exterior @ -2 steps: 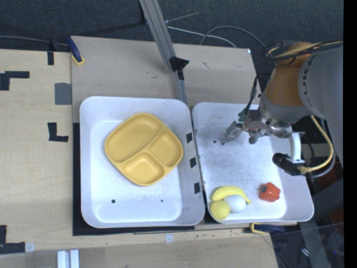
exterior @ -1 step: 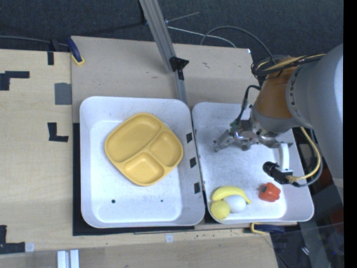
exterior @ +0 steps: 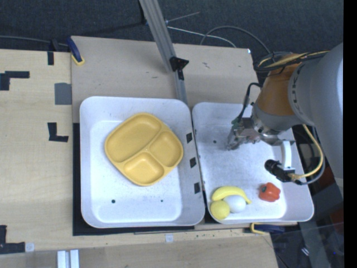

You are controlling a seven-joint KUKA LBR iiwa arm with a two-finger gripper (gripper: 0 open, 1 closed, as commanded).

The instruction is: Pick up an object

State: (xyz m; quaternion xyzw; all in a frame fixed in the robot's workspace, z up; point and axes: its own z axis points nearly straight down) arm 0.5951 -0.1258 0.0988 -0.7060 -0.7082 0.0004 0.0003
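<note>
The arm (exterior: 290, 94) is cut off by the right edge of the frame, so that only its orange band and grey wrist are seen. The hand (exterior: 239, 138) is shown small and dark over the upper middle of the right bin (exterior: 212, 121); whether it is apart or together cannot be told, and nothing is seen held in it. A black cable fitting (exterior: 279, 169) is seen just right of and below the hand.

The objects are grouped in the lower part of the right bin, well apart from the hand. A yellow banana (exterior: 230, 192) is laid against a yellow lemon-like fruit (exterior: 220, 209) and a white egg-like object (exterior: 237, 204); the three are touching, and their exact outlines are hard to separate. A red pepper-like object (exterior: 269, 192) is placed to their right, near the bin's lower right corner.

In the left bin (exterior: 95, 205) a yellow compartment plate (exterior: 144, 148) is seen, tilted diagonally. A grey pole (exterior: 159, 27) is cut off at the top edge of the frame, above the bench (exterior: 33, 149).
</note>
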